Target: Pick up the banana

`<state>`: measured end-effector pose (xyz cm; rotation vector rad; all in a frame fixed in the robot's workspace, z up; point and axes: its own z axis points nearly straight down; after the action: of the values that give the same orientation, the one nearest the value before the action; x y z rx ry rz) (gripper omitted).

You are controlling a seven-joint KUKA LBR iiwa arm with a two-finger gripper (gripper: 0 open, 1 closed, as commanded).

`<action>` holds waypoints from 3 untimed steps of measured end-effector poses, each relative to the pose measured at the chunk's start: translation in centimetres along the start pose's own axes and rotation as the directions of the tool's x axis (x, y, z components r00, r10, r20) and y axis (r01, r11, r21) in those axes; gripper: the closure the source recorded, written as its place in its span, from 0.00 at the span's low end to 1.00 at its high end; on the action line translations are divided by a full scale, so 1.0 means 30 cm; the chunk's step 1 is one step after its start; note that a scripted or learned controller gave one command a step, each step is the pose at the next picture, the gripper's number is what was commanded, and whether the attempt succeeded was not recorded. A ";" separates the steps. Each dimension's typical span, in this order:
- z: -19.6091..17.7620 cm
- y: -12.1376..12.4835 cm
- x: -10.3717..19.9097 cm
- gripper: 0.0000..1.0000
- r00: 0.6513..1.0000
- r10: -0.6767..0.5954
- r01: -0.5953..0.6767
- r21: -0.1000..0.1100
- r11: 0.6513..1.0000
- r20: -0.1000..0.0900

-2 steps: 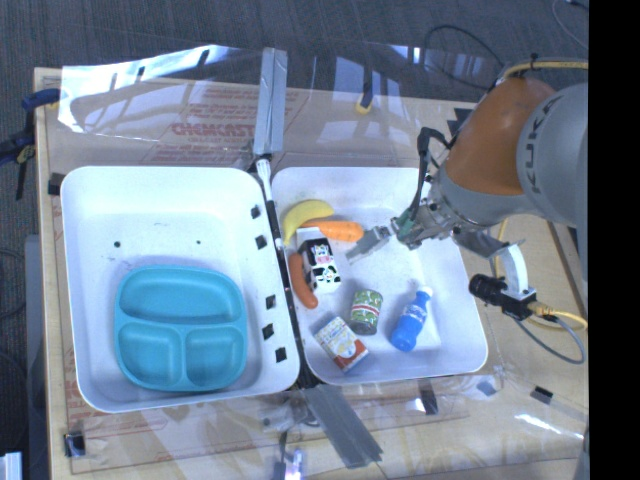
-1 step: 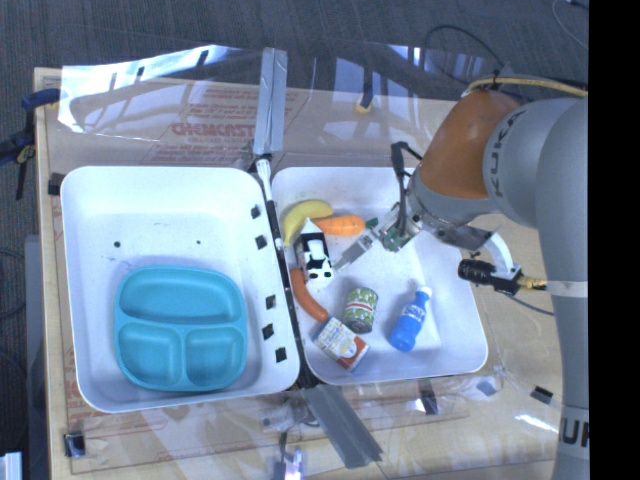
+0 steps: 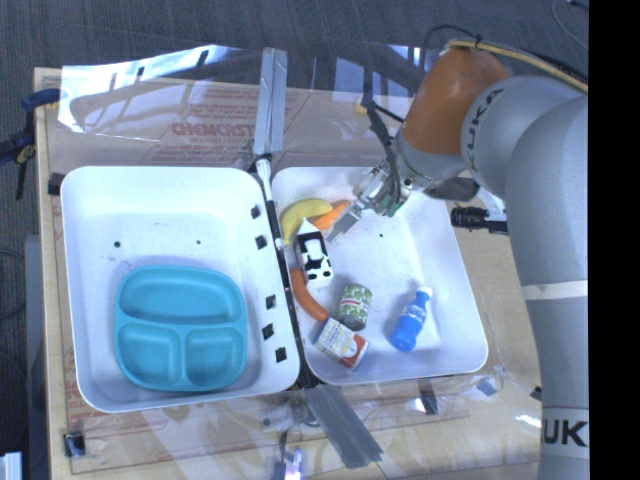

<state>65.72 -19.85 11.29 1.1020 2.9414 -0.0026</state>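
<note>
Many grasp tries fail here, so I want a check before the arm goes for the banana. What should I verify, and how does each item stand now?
1. Banana in view in the right bin: ok.
2. End effector near the banana: ok, it sits just right of it.
3. Banana between the fingers: not ok, not seen there.
4. Clear room around the banana: not ok; a carrot and a black-and-white toy lie against it.
5. Finger opening: cannot tell.
6. Left bin's blue tray out of the way: ok.
</note>
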 end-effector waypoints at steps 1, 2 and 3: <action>0.007 0.035 0.096 0.00 0.978 -0.202 0.202 0.005 0.979 0.044; 0.035 0.042 0.068 0.00 0.941 0.339 -0.339 -0.004 0.941 0.022; 0.049 0.104 0.107 0.00 0.745 0.667 -0.667 0.012 0.745 0.011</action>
<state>65.35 -15.40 9.82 2.0789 2.3537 -0.0270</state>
